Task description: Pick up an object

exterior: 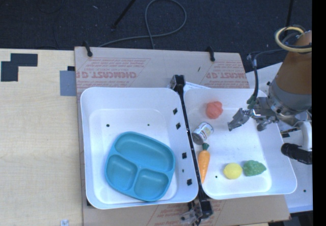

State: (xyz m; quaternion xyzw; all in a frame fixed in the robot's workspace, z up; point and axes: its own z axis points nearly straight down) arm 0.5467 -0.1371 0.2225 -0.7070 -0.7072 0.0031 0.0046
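**Fingers spread over the right bin, gripping nothing**

Camera view: reaching in from the right, gripper [250, 119] hovering above the right bin [277, 181], fingers [236, 120] spread apart with nothing between them. Just left of them, a pink-red ball [214, 109]. Lower down near the divider, a small tin can [202, 132] tipped on its side (label unreadable), then a carrot [204, 164]. Near the front wall, a yellow lemon [233, 171] beside green broccoli [253, 168]. In the left bin [94, 103], a blue divided tray [139, 166].

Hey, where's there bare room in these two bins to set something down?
Left bin: the floor above the blue divided tray. Right bin: the middle, between small can, yellow ball and gripper. Crowded along the divider, where carrot and can lie.
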